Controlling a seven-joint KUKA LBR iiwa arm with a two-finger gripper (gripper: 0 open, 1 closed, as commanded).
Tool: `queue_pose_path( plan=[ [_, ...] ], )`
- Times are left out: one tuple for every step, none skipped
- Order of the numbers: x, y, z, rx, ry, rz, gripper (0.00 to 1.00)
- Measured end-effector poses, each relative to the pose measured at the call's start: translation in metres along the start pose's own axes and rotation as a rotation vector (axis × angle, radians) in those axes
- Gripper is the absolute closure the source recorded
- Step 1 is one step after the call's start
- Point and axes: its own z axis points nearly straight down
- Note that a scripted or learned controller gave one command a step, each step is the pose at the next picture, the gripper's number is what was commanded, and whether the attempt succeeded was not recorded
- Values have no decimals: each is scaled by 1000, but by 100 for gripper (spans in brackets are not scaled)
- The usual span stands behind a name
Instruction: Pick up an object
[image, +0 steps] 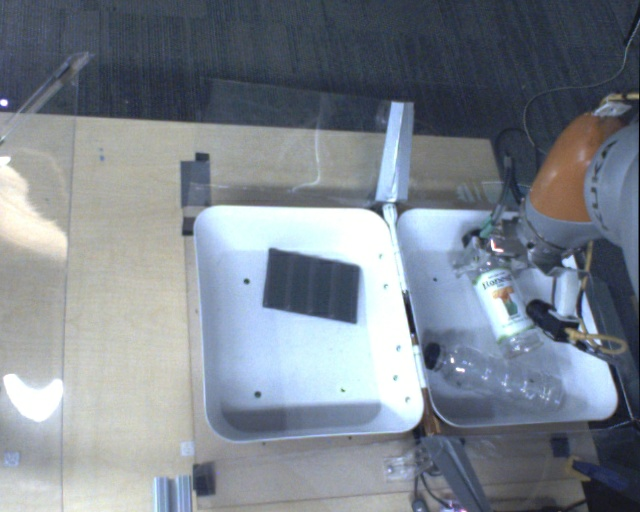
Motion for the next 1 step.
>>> queue_pose_path(
  plan=[
    [78, 11, -80, 20, 3, -140, 100]
  ],
)
